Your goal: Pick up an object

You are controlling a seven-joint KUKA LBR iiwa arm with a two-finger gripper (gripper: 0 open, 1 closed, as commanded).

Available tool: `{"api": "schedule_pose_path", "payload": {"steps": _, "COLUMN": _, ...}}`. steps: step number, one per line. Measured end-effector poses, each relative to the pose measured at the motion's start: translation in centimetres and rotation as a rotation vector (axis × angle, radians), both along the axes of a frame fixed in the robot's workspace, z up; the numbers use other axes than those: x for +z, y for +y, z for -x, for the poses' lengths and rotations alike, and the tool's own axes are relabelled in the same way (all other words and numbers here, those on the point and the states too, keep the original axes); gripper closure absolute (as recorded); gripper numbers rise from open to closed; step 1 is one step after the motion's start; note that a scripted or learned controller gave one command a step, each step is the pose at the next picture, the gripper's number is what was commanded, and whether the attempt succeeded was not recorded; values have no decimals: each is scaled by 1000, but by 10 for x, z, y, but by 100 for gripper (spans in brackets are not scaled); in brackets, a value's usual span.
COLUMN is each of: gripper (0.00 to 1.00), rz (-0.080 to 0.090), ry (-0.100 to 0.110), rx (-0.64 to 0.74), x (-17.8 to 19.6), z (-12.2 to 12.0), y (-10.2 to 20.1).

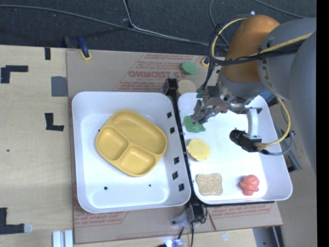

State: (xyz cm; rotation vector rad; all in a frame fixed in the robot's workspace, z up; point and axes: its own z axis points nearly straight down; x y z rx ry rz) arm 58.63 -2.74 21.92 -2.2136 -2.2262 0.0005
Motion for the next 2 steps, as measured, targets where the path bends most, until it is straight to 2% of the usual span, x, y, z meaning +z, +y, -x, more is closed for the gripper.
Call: {"api": "schedule_pose_path", "payload": {"steps": 2, "gripper": 100, "rz": -1, "ry": -1, "rx": 2, "x": 0, "z": -26, "y": 118}}
